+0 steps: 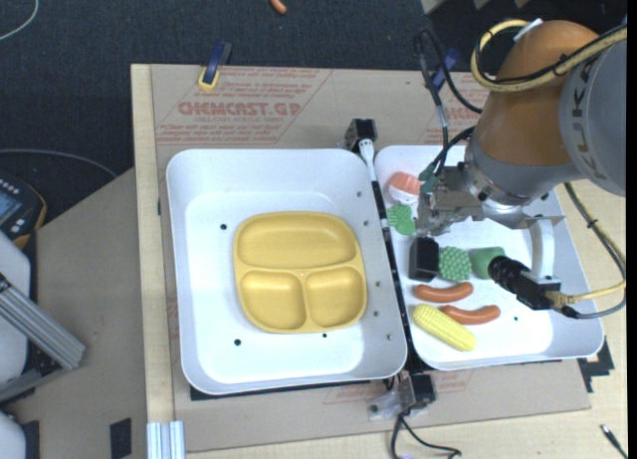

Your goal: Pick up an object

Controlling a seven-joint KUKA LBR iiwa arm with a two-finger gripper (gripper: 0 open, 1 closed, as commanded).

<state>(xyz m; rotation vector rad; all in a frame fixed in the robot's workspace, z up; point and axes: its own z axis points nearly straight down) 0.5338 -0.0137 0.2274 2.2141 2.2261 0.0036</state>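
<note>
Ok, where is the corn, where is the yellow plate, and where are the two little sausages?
corn (444, 328), camera view, middle of the yellow cob.
yellow plate (297, 270), camera view, ridge between its compartments.
upper sausage (443, 292), camera view, middle of it.
lower sausage (473, 315), camera view, middle of it.

- Left bin (199, 278) is showing plain white, holding a mustard-yellow divided tray (299, 270).
- Right bin (518, 343) is showing white too.
- Corn cob (443, 328) is showing bright yellow.
- Two sausages (443, 292) are showing orange-red.
- A bumpy toy (455, 264) is showing green.
- The arm (542, 99) is showing grey with an orange band.
</note>
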